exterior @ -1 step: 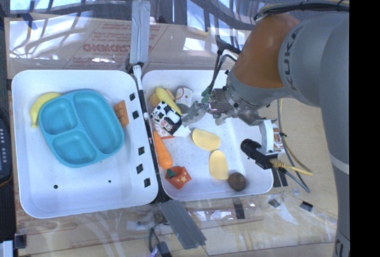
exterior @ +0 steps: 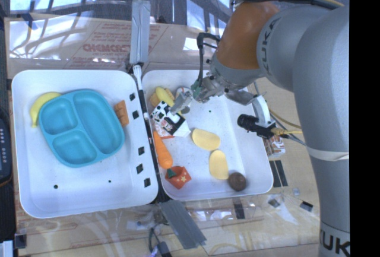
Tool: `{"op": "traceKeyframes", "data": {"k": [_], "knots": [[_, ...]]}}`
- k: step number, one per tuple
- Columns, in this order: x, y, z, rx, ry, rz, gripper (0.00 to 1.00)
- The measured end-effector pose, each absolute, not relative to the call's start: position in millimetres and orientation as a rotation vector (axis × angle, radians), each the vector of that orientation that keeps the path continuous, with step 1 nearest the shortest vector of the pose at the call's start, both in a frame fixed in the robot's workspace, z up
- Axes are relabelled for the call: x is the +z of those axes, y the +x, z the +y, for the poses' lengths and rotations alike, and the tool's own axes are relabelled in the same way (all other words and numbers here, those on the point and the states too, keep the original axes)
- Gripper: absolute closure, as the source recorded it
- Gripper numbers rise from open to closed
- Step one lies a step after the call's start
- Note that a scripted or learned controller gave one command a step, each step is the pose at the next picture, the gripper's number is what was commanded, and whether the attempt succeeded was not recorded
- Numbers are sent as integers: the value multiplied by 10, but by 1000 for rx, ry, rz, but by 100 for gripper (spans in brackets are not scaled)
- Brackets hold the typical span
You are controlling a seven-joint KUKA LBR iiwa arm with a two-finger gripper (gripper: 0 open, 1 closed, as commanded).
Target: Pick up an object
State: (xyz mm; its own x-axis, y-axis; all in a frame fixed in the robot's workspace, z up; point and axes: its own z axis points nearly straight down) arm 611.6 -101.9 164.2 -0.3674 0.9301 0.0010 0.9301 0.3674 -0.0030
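Note:
My gripper (exterior: pixel 180 102) hangs low over the upper left part of the right bin (exterior: pixel 252 155). It is just above a black-and-white patterned toy (exterior: pixel 167 119) and beside a small yellow piece (exterior: pixel 163 95). Nothing is visibly held. An orange carrot (exterior: pixel 163 153) lies along the bin's left wall, with a red block (exterior: pixel 178 176) below it. Two yellow oval pieces (exterior: pixel 205 139) (exterior: pixel 218 164) and a brown ball (exterior: pixel 237 180) lie lower in the bin.
The left bin (exterior: pixel 35 190) holds a blue divided plate (exterior: pixel 80 126), a yellow banana (exterior: pixel 41 105) at its left rim and an orange block (exterior: pixel 122 112) at its right. The arm's bulk covers the right bin's upper right corner.

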Motion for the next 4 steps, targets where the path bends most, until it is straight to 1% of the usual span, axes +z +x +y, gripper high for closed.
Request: {"op": "traceKeyframes", "data": {"k": [1,2,3,4], "knots": [[1222,6159,-1367,-6,-1573,-2736,0],[1029,6447,-1311,-9,-1969,-2470,0],[1155,6464,-1304,-15,-1967,-2476,100],[2169,6585,-385,-6,-1726,-2631,100]]}}
